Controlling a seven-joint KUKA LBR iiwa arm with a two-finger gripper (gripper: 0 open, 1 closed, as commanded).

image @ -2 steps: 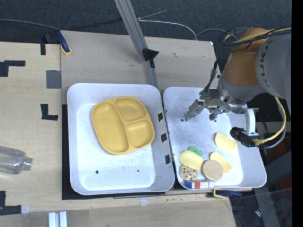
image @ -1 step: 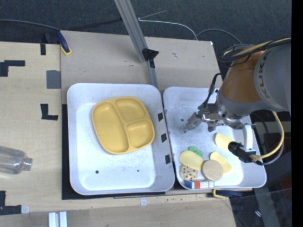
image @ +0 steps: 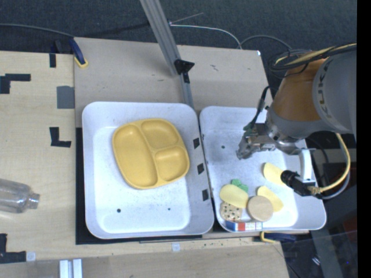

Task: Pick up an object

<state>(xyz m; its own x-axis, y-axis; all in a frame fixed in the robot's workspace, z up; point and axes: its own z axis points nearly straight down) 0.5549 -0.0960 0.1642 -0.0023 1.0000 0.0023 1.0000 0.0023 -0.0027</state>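
Approach step. Gripper [image: 243, 150] low over bare floor of right bin [image: 215, 133]; jaw state impossible to tell, nothing visible between. Toys [image: 249, 201] clustered at near corner, apart from gripper. Next: shift toward cluster, descend, clamp.

Robotics laboratory; grey industrial arm with orange band [image: 307, 97] over two shallow white plastic bins [image: 93, 155]; loose black cables [image: 220, 30] on far dark carpet.
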